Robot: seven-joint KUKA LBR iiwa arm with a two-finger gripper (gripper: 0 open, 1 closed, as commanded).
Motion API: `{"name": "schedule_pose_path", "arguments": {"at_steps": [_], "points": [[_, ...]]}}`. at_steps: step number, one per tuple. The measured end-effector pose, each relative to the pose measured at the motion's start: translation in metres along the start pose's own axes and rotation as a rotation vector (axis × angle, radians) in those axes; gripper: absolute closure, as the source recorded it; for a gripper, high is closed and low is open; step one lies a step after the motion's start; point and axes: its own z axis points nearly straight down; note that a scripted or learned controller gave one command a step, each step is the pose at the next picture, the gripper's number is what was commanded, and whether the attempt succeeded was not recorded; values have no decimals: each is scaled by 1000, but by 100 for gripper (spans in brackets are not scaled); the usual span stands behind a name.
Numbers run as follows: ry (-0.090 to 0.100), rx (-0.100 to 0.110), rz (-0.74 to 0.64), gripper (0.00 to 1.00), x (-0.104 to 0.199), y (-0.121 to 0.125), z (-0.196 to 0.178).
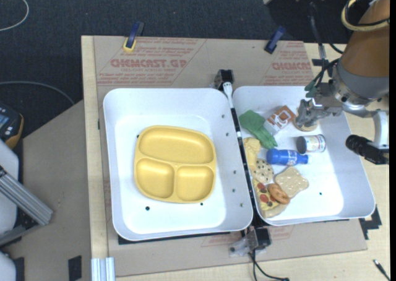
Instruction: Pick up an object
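The gripper (pixel 307 114) is being held low over the right bin (pixel 346 202), where the toys are being kept: a blue bottle (pixel 286 157), a small can (pixel 312 144). Whether anything is being gripped cannot be told.

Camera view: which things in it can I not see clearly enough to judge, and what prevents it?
- Gripper: whether it is open or shut cannot be told; the wrist above covers it.
- Small carton: its print is too small to read.
- Flat food pieces along the right bin edge: they overlap, so their count and kind stay unclear.
- Arm: cut off by the right edge.
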Motion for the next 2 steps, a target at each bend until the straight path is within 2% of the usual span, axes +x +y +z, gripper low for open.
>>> {"name": "schedule_pose_path", "arguments": {"at_steps": [2], "points": [[-1,0,0,100,110,-14,12]]}}
